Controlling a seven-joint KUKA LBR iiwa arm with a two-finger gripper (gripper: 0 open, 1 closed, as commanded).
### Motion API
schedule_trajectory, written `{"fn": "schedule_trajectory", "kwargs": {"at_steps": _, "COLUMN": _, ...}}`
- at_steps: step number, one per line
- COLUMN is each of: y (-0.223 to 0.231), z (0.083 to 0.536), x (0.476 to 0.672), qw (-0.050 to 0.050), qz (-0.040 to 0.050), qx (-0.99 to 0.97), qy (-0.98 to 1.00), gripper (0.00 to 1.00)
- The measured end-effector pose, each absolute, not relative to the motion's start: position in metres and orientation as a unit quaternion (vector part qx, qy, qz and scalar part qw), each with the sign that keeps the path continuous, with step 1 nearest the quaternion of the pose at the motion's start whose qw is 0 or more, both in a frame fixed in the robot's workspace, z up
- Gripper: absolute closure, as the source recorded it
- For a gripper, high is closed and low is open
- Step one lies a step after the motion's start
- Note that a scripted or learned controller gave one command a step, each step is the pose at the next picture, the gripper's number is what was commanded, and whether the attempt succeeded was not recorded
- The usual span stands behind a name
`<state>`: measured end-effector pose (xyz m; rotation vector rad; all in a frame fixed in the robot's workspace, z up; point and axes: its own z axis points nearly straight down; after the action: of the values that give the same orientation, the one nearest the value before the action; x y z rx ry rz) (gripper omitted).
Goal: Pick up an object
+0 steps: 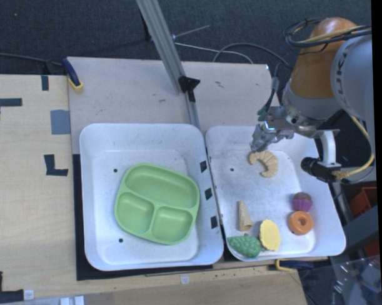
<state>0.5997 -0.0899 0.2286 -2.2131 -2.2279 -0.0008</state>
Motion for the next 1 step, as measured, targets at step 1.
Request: {"fn": "schedule_trajectory", "kwargs": {"at_steps": 1, "y": -0.0358, "z": 0.2178, "x": 0.6191, "qw": 0.001, "qz": 0.0002, "qx": -0.705, "qy": -0.710, "gripper": 1.00}}
